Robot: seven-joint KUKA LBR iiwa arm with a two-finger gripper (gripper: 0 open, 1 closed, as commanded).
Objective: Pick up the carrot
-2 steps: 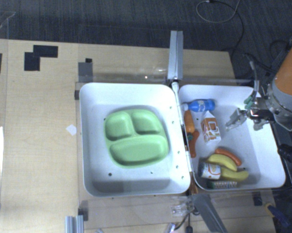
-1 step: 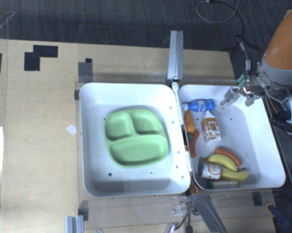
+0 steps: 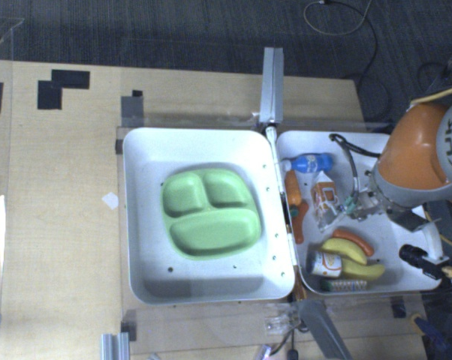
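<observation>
**Carrot hard against the left wall of the right bin, not yet lifted**

Carrot lying lengthwise along the left wall of the right bin, orange and slim, running from just below a blue-capped bottle down toward a second, redder piece on the same line. Just to its right, a small printed carton. Further down, a banana over a snack packet, with a red-orange item touching the banana's upper edge.

Gripper hanging low over the middle of the bin, beside the carton and apart from the carrot; impossible to tell from this slant how it is set, and nothing visibly held.

Left bin carrying only a green divided plate.

Likely trouble: little room between carrot and wall, so a descent there risks jamming on the rim or skidding the carrot along. Risk too of catching the carton or the redder piece instead, given similar colour and tight packing. Cables near the wrist close to the bin's clutter.
</observation>
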